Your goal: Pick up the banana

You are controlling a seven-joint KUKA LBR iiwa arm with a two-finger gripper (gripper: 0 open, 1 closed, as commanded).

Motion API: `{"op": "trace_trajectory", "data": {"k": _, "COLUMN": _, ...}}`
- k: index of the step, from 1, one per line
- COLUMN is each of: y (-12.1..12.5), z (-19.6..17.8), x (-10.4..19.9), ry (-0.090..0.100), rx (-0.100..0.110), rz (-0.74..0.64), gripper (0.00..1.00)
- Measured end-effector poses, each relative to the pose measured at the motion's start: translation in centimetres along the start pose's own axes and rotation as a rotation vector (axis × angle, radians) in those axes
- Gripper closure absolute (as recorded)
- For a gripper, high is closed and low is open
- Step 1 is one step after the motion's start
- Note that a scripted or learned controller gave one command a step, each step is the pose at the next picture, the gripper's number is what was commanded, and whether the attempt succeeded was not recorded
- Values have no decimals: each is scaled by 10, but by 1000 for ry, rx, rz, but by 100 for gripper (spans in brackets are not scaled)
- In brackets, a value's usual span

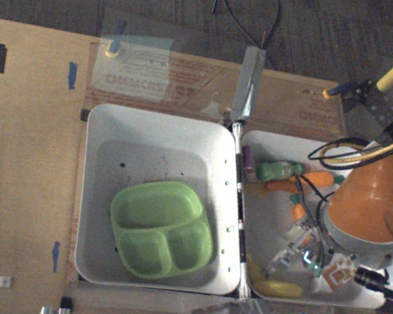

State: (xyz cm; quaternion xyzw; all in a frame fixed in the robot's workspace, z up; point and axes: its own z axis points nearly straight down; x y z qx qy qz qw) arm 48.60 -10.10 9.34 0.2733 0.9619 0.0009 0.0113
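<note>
The yellow banana (278, 287) lies flat along the near wall of the right bin (270, 215), close to its near left corner. My gripper (289, 254) hangs over the right bin, just above and behind the banana, with a small gap between them in the view. The grey arm with its orange band (368, 203) covers the right half of that bin. Nothing is seen held in the gripper.
A green bottle (277, 171) and an orange carrot (313, 179) lie at the far side of the right bin. A green divided plate (162, 229) sits in the left bin (100, 174). A metal divider (238, 197) separates the bins.
</note>
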Motion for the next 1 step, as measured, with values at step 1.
{"op": "trace_trajectory", "data": {"k": 1, "y": 7, "z": -2, "x": -1, "ry": -11, "rx": -6, "rz": -314, "gripper": 0}}
